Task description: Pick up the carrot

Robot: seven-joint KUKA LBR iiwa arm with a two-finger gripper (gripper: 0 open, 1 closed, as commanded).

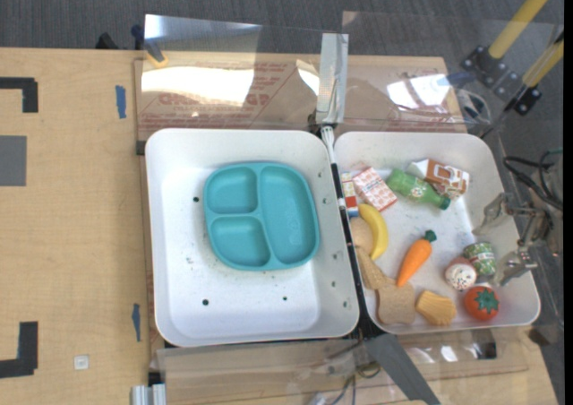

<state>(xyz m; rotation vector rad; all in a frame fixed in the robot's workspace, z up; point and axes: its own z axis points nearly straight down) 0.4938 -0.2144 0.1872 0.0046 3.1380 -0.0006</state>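
Observation:
The carrot (pixel 414 261) is orange with a green top. It lies tilted in the middle of the right bin (pixel 497 157), leaf end pointing up and to the right. A yellow banana (pixel 377 229) lies just to its left, and a tan bread slice (pixel 395 305) sits below its tip. The carrot's sides look free of the items around it.
The right bin also holds a green bottle (pixel 417 187), a brown carton (pixel 447 176), a red-and-white packet (pixel 373 188), a small can (pixel 483 258), a tomato (pixel 483 303) and a yellow piece (pixel 436 308). The left bin (pixel 170 242) holds a teal divided plate (pixel 262 215). Cables (pixel 522 224) hang past the right rim.

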